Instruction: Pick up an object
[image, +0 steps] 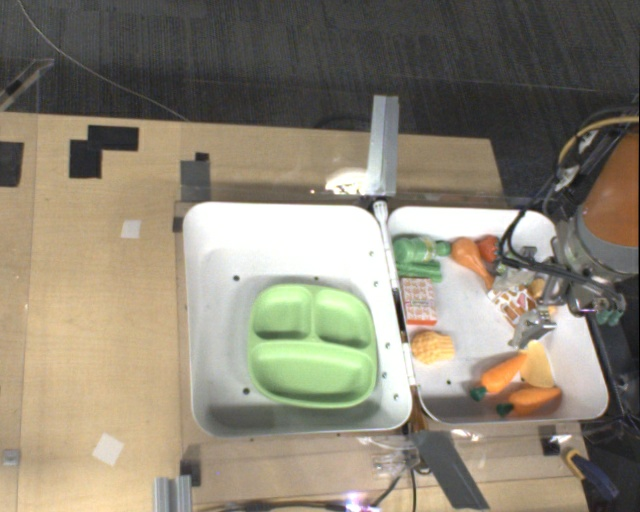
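where toys lie in the right bin (590, 400), gripper (537, 322) hovers

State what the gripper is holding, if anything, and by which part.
Cannot be told. The gripper sits low in the right bin, above the toy carrots, but no object shows between its tips.

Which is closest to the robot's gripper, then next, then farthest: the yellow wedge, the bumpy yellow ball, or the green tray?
From the gripper:
1. Yellow wedge, just below it in the right bin.
2. Bumpy yellow ball, across the same bin near the divider.
3. Green tray, over in the left bin.
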